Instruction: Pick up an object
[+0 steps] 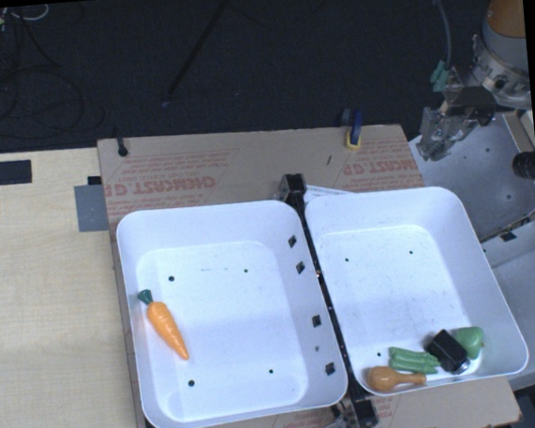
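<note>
A dark floor strewn with thin cables fills the far background, and in front of it sits a light wooden bench (42, 315) topped by a brown cardboard sheet (244, 168) printed with reversed red lettering. Two shallow white bins rest side by side on that sheet, joined along a black divider strip (317, 288). The left bin (203, 233) carries a single orange carrot (168, 329) with a green top, lying at a slant close to the bin's left wall, roughly midway along it. The right bin (390, 211) has its contents bunched in the near right corner: a green bean pod (413, 359), an orange-tan pear-shaped toy (394, 379) just beside it against the near wall, a black block (447, 350) leaning over the pod's right end, and a rounded green piece (470, 337) touching the block on its right. A blue and yellow clamp (354, 129) grips the far edge of the cardboard. The arm (503, 16), grey with an orange band, stands beyond the far right corner of the right bin, over a grey metal plate (490, 177). Its gripper (441, 135) hangs there well apart from every object in the bins, with nothing seen between its fingers; how far they are spread cannot be made out.
</note>
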Robot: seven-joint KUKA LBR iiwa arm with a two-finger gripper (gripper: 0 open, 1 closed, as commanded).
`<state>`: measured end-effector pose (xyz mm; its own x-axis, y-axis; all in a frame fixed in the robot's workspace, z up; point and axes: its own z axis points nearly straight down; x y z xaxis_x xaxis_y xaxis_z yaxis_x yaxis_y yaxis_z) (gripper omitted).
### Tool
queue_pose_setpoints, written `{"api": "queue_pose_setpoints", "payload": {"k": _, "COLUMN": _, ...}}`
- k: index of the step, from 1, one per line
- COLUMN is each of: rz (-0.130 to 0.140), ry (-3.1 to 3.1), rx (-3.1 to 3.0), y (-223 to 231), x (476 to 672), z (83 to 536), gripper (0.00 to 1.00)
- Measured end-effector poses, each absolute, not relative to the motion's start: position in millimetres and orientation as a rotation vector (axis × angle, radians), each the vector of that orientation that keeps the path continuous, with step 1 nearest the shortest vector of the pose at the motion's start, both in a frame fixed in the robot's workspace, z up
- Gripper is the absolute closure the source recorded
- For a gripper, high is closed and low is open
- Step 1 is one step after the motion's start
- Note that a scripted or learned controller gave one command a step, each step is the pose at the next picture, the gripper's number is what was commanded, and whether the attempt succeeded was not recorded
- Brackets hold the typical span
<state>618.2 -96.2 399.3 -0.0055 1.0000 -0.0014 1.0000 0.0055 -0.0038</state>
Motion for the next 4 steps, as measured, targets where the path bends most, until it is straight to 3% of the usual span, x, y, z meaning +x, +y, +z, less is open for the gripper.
{"api": "queue_pose_setpoints", "payload": {"k": 1, "rz": -0.017, "ry": -2.24, "rx": -2.215, "y": 1, "x": 632.5, "z": 542, "gripper": 1.0}}
{"api": "queue_pose_setpoints", "payload": {"k": 2, "rz": 0.018, "ry": -2.214, "rx": -2.213, "y": 0, "x": 643.3, "z": 414, "gripper": 1.0}}
{"api": "queue_pose_setpoints", "payload": {"k": 3, "rz": 0.013, "ry": -2.213, "rx": -2.221, "y": -42, "x": 642.7, "z": 308, "gripper": 1.0}}
{"api": "queue_pose_setpoints", "payload": {"k": 4, "rz": 0.002, "ry": -2.22, "rx": -2.224, "y": -87, "x": 637.6, "z": 338, "gripper": 1.0}}
